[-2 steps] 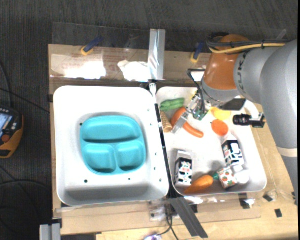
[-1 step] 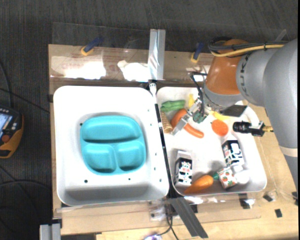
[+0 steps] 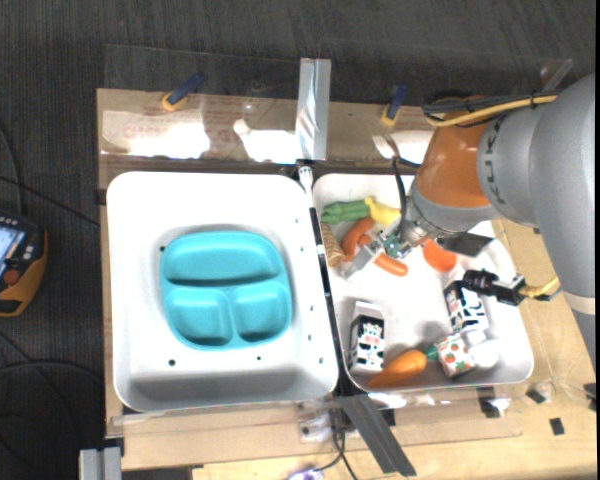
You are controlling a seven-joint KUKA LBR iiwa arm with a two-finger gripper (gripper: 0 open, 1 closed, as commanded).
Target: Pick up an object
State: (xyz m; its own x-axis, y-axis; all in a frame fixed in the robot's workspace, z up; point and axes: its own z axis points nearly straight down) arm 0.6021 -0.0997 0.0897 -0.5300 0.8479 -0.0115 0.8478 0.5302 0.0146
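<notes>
A wooden bench [image 3: 120, 108] stands on dark grey carpet [image 3: 40, 48]. Along its far edge lies a clear plastic sheet held by blue and yellow clamps [image 3: 183, 90], with an upright clear panel [image 3: 314, 108] at the middle. At the left of the floor sits a handheld pendant [image 3: 8, 258] with a lit screen and orange trim, and black cables run past it.

2 white bins sit side by side. The left bin [image 3: 130, 368] holds 1 turquoise tray [image 3: 225, 288] with 3 compartments. The right bin [image 3: 515, 353] holds toy food: a green vegetable [image 3: 344, 211], a yellow piece [image 3: 381, 209], an orange-red carrot [image 3: 356, 236], a small sausage [image 3: 390, 264], an orange piece [image 3: 438, 257], 2 cow-patterned cartons [image 3: 368, 341] and [image 3: 467, 311], a larger carrot [image 3: 400, 366] and a red and white carton [image 3: 456, 355].

The grey arm [image 3: 550, 168] reaches in from the right, and part of the KUKA lettering shows on its side. The gripper [image 3: 380, 246] is down among the food at the far left of the right bin, just beside the orange-red carrot and the sausage. Whether its fingers are open or closed, or hold anything, I cannot tell. The carton prints are too small to read.
</notes>
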